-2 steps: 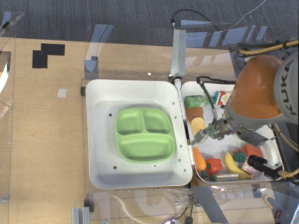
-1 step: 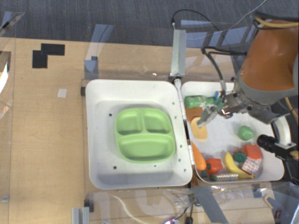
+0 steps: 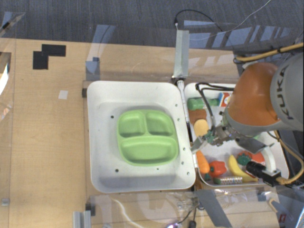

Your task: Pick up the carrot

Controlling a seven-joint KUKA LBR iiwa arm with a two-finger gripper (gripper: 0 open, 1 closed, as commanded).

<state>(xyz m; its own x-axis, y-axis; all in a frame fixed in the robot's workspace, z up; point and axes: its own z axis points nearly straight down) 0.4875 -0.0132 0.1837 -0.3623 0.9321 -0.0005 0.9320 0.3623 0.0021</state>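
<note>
Camera view, near edge first: grey ridged bit (image 3: pixel 231 180) lies at the front of the right bin (image 3: pixel 280 161). Just behind it sit the carrot (image 3: pixel 203 162), a red veg (image 3: pixel 218 167) & a banana (image 3: pixel 237 167), all low in that bin. Carrot lies by the bin's left wall, tip pointing up-left. Gripper (image 3: pixel 209 137) hangs just above the carrot, w/ nothing in it I can see; can't tell how wide it is. Left bin (image 3: pixel 95 141) holds a green tray (image 3: pixel 147 137). Farther back: yellow egg shape (image 3: pixel 201 126), green block (image 3: pixel 195 103).
</note>
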